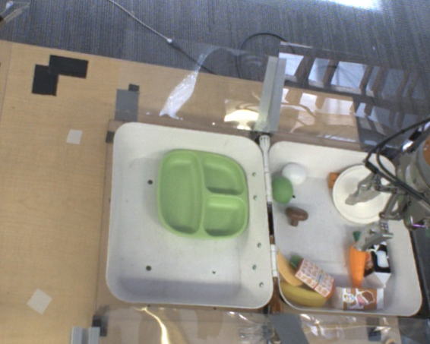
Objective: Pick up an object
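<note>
The end effector (381, 229) is held above the small orange plastic carrot (356, 266) in the right white bin (412, 299); its state cannot be told. The carrot is judged light, rigid, slippery, best gripped across its middle.

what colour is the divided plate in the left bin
Light green; the divided plate shows clearly in the camera view.

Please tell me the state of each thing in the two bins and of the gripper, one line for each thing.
Green divided plate: flat in the left bin, compartments bare.
White plate: flat in the right bin, partly under the arm.
Banana: lying at the front wall.
Carrot: lying, untouched.
Gripper: above the right bin, holding nothing visible.
</note>
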Robot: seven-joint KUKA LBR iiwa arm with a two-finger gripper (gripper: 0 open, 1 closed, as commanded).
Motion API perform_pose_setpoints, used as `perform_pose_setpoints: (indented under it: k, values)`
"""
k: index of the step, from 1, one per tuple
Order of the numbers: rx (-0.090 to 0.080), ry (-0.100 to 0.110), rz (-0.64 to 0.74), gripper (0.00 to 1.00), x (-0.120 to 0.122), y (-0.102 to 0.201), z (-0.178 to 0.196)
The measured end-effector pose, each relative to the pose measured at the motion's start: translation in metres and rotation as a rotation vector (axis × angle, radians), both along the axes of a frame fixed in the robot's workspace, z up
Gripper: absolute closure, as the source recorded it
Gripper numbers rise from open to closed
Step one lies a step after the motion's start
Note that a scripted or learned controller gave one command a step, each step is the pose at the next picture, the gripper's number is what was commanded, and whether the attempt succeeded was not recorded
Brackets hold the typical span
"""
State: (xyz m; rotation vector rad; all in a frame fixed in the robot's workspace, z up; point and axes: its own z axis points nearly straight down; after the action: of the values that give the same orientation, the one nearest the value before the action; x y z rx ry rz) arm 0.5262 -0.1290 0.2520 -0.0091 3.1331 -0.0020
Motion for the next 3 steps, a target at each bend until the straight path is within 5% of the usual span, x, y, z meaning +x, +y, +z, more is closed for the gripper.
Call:
perform_pose_setpoints:
  k: [1,2,3]
  values:
    - [0.004,0.014,0.173,0.0,0.013,-0.043,-0.141]
    - [0.002,-0.01,0.071,0.0,0.08,0.041,-0.162]
    - [0.016,0.092,-0.024,0.0,0.128,0.036,-0.162]
